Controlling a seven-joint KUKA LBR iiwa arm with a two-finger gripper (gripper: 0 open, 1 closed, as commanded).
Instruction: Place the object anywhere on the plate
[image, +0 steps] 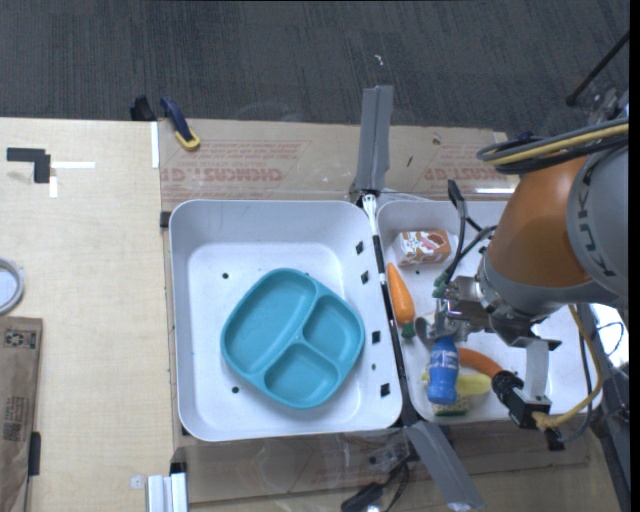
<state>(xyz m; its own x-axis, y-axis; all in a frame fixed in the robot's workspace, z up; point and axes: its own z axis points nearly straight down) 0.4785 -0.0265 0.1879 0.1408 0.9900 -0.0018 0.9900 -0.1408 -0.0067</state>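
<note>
On the tabletop (90, 230) two shallow white bins sit side by side. The left bin (200, 250) is the larger in view and holds one thing: a blue plate (292, 338) with three compartments, lying tilted near the middle of the bin floor, with nothing on it.

The right bin (410, 212) is partly covered by the grey arm (560, 240) with its orange band, which reaches in from the right. Several small things lie in this bin. An orange carrot (401, 293) rests along the left wall, close to the divider between the bins. A small packet with red and white print (424, 246) lies near the far end. Toward the near end a bottle with a blue label (443, 370) stands or leans beside a yellow item (472, 384) and an orange-red piece (478, 359).

The hand (447, 318) hangs low over the right bin, just above the bottle and beside the carrot. I cannot tell how wide it stands or whether it grips anything.
</note>
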